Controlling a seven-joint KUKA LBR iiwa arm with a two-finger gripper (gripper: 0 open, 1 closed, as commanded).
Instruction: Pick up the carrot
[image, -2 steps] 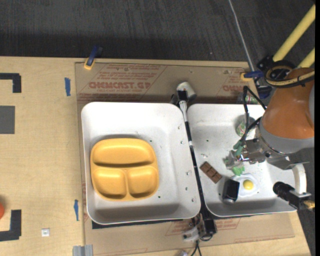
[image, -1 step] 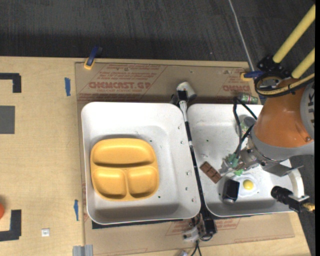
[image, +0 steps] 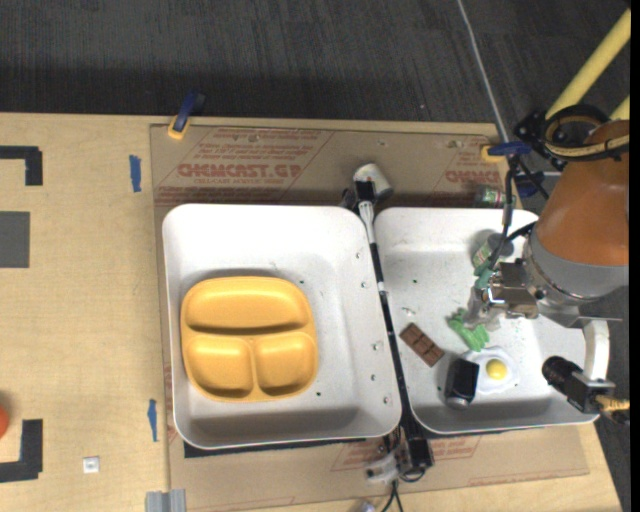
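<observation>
Counting bins: we see two white bins, the left bin (image: 180, 230) and the right bin (image: 430, 250), touching along one shared edge.
Left bin holds: one yellow tray (image: 248, 335) with three hollows, set toward the near left.
Right bin holds: four small things, namely one brown bar (image: 422, 345), one green piece (image: 466, 330), one white-and-yellow egg (image: 494, 370) and one black block (image: 461, 382) just left of the egg.
Arm: one arm (image: 590, 230) reaching in over the right bin's right side.
Gripper: the gripper (image: 492, 300) hangs just above the green piece; we cannot tell its state.
Edges: the egg and black block sit close to the near wall; the brown bar lies near the shared edge.
Open room: the far left part of the right bin's floor is bare, and so is the left bin's far strip.
Carrot: we cannot tell where it lies or how it looks; the green piece is partly hidden under the gripper.
</observation>
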